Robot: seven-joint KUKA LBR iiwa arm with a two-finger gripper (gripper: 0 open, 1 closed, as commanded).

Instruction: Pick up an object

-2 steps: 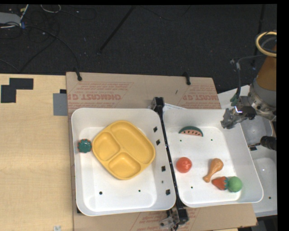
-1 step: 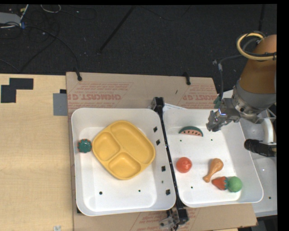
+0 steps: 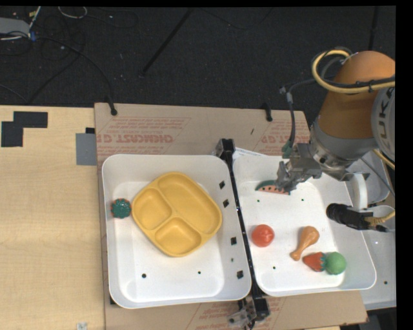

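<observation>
Gripper (image 3: 288,182) hung over the watermelon slice (image 3: 272,188) at the right bin's (image 3: 361,280) far edge; whether its jaws were apart you couldn't tell. You'd have done well to centre it squarely over that flat piece before closing.

From my remote station I see a light wooden counter (image 3: 45,225) carrying a brown cardboard sheet (image 3: 168,126) printed with red lettering. Two shallow white bins sit on the sheet: the left bin (image 3: 168,293) and the right bin (image 3: 361,283), touching along a black divider strip (image 3: 235,206). A black marker (image 3: 22,126) and a grey patch (image 3: 85,148) lie on the counter. Cables (image 3: 77,19) trail across the dark floor behind.
</observation>
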